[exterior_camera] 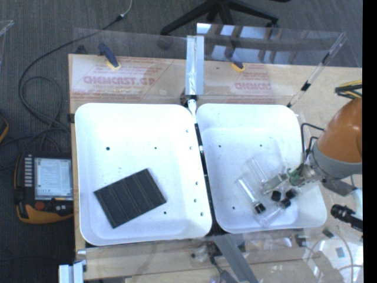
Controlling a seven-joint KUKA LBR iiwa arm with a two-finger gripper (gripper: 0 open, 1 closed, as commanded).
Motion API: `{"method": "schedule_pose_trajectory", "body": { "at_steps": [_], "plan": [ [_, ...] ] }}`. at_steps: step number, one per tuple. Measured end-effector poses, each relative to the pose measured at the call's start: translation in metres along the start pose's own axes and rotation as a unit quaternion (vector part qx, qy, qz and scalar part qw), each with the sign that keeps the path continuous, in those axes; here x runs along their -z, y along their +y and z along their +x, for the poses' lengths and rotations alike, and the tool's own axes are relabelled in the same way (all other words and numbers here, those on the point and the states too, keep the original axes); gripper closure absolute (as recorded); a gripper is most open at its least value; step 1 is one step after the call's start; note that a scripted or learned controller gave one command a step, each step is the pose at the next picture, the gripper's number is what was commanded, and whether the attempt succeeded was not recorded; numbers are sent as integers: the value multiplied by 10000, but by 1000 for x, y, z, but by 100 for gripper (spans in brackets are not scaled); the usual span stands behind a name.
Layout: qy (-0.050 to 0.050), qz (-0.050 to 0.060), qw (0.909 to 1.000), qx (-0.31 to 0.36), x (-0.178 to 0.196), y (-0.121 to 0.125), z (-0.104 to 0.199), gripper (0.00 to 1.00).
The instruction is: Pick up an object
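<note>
Two-finger gripper (278, 192) low in right white bin (235, 118), at clear plastic piece (259, 171); grip state cannot tell. Dark ribbed rectangular slab (130, 197) at 9 o'clock in left white bin (94, 122). Nothing lifted yet; pickup remains.

we see a dark grey ribbed rectangular panel (130, 197) lying flat in the left bin, tilted, near that bin's front left corner. in the right bin lies a clear plastic piece (257, 171) (hard to make out against the white), toward the front right, beside small dark parts.
</note>
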State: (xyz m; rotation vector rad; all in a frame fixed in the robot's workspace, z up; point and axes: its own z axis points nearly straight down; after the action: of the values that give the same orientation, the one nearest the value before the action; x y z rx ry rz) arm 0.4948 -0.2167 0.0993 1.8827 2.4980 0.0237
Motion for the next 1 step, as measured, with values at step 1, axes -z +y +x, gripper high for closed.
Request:
{"method": "schedule_pose_trajectory", "body": {
  "at_steps": [1],
  "plan": [
    [11, 45, 9996, 275, -8, 14, -2, 0]
  ]
}}
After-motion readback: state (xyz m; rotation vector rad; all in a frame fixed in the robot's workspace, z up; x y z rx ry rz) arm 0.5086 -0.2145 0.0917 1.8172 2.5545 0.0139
